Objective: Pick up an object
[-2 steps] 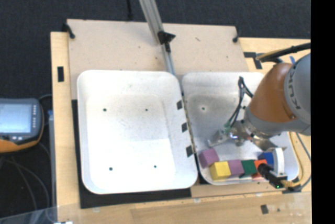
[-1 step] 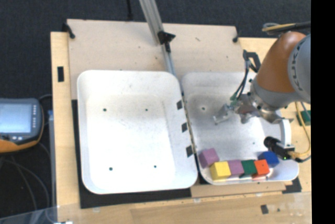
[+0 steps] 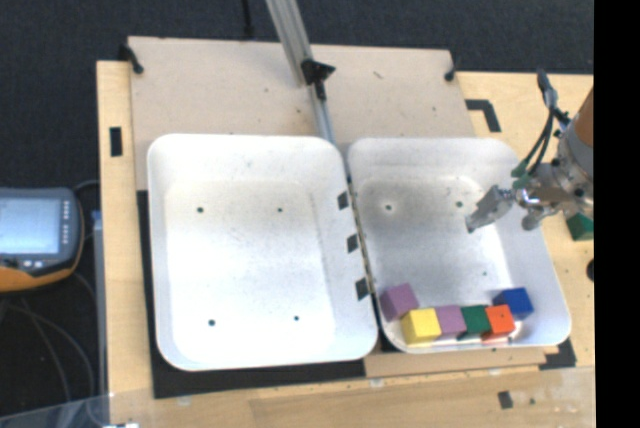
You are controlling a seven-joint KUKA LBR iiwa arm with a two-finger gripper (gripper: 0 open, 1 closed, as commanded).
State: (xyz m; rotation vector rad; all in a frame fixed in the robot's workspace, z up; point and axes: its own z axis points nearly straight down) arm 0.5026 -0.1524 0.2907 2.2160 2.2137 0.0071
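Note:
Several small blocks sit along the front edge of the right bin [image 3: 420, 166]: a purple block [image 3: 399, 299], a yellow block [image 3: 421, 324], a second purple block [image 3: 451, 319], a green block [image 3: 472, 319], an orange block [image 3: 498, 321] and a blue block [image 3: 513, 301]. My gripper [image 3: 508, 212] hangs over the right side of this bin, farther back than the blocks and well apart from them. Its fingers [image 3: 487, 210] are spread open with nothing between them.
The left bin [image 3: 250, 151] lies beside the right one, sharing a middle rim with black clips. A slanted metal pole [image 3: 285, 6] rises from behind the bins. A control pendant [image 3: 35, 231] rests at the far left of the bench.

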